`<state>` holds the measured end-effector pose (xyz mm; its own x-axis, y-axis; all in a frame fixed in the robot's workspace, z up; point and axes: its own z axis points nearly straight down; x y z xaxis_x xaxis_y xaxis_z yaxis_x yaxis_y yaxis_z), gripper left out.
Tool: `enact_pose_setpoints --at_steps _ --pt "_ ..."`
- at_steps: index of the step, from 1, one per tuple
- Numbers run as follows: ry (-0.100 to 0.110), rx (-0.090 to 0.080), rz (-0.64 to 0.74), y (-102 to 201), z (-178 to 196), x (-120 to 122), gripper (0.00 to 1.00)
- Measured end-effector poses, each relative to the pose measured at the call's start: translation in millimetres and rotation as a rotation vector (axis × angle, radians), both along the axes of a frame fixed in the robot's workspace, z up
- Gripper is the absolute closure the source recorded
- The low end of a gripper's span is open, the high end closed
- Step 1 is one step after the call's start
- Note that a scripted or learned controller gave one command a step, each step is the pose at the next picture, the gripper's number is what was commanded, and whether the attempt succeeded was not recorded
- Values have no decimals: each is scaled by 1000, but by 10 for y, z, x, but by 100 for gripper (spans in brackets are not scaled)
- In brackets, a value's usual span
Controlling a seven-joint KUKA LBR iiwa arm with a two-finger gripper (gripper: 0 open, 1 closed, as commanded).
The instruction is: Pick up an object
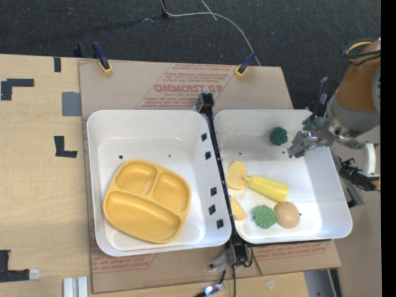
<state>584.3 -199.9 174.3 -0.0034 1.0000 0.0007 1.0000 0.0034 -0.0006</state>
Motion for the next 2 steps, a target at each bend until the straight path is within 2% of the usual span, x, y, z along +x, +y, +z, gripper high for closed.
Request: enact_pose_setpoints --at_steps 1,2 --pt "2 0 -1 8 243 10 100" --pt "5 2 3 545 351 -129 100"
